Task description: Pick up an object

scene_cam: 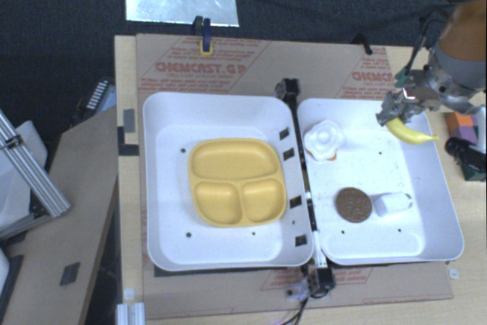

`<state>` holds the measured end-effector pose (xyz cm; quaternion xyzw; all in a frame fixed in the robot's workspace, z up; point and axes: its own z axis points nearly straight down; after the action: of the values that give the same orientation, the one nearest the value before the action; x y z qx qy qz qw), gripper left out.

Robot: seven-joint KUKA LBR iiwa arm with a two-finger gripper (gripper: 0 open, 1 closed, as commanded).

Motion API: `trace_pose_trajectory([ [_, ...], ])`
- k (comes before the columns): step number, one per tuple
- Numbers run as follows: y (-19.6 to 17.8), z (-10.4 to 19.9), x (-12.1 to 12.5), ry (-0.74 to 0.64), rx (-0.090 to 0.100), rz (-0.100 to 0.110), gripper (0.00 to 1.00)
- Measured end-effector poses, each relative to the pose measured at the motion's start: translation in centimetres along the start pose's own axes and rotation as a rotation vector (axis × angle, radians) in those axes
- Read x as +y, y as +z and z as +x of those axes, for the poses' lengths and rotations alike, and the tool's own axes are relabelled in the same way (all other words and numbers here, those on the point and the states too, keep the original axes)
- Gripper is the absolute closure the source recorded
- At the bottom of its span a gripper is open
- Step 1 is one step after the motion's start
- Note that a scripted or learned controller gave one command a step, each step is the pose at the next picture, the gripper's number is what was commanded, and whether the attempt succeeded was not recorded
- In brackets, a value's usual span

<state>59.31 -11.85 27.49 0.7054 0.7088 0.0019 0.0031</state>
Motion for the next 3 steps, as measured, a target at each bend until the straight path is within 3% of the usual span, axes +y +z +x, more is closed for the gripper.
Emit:
trace_pose_trajectory([
  [1, -0.1, 4.4, 0.9, -0.003, 0.002, 0.004, 1.00],
  [3, 3.4, 14.4, 2.4, -0.003, 0.002, 0.006, 1.00],
])
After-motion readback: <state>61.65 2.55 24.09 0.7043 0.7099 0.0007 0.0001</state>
